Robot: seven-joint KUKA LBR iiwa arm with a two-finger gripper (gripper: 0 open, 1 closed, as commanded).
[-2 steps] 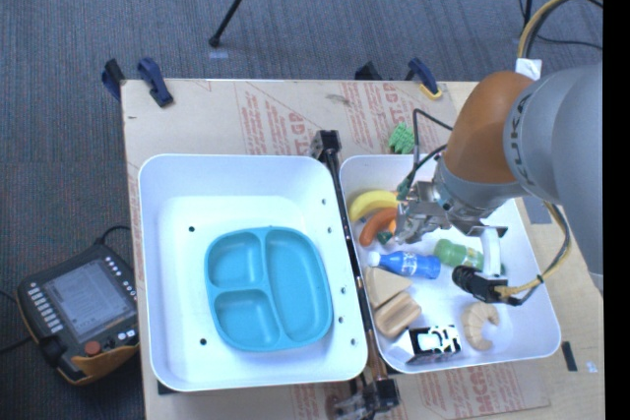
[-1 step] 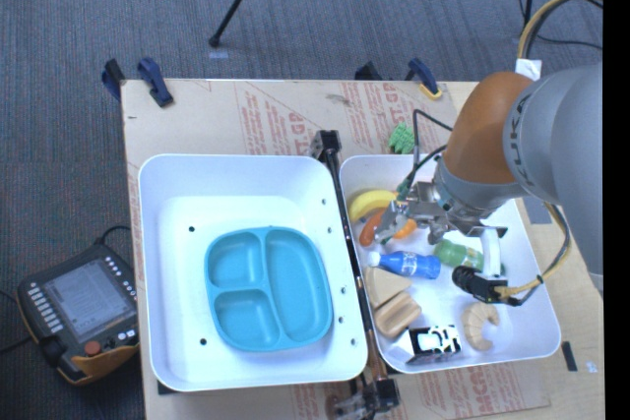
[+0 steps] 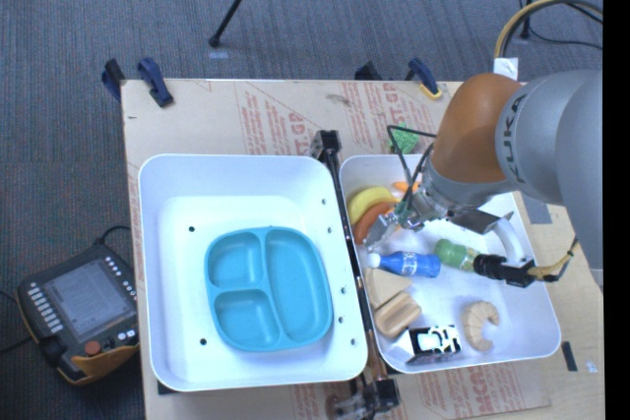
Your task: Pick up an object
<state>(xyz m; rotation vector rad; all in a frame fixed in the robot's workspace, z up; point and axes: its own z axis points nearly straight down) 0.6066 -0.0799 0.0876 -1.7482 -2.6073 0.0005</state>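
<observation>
Camera view: gripper, grip state unclear, just above blue bottle, beside banana.

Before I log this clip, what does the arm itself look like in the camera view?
The arm is thick, rounded and grey, with an orange band above the wrist and dark KUKA lettering beside it. A yellow-and-black cable loops over its top. The gripper is a small metallic piece with thin wires running to it.
</observation>
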